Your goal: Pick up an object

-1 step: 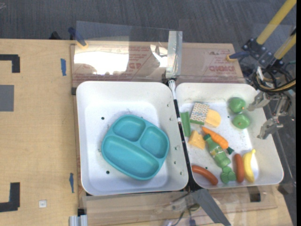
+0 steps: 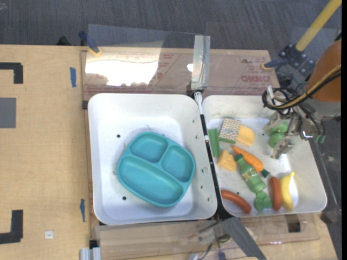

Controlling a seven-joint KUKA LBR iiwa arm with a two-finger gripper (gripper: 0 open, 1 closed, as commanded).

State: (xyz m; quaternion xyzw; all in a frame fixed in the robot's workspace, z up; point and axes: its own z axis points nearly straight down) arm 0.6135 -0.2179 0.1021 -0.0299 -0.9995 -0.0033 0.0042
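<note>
Tool (image 2: 283, 140) down in the right bin (image 2: 317, 199), top corner

Sits over a green toy (image 2: 276, 136), can't tell if it's gripped or open tbh. Teal plate (image 2: 156, 169) in left bin (image 2: 103, 118).

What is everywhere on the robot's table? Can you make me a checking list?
Surface: wooden bench with two white bins side by side, left bin and right bin.
Job's things: toy food piled in the right bin, among it a hot dog, a carrot, a green bottle, a banana and a yellow wedge.
Clutter: teal divided plate in the left bin.
Grippers: gripper low over the right bin's far right part, next to a green toy; grip cannot be judged.
Cables: black cable loops above the wrist.
Surroundings: clear plastic sheet behind the bins, dark carpet beyond.
</note>
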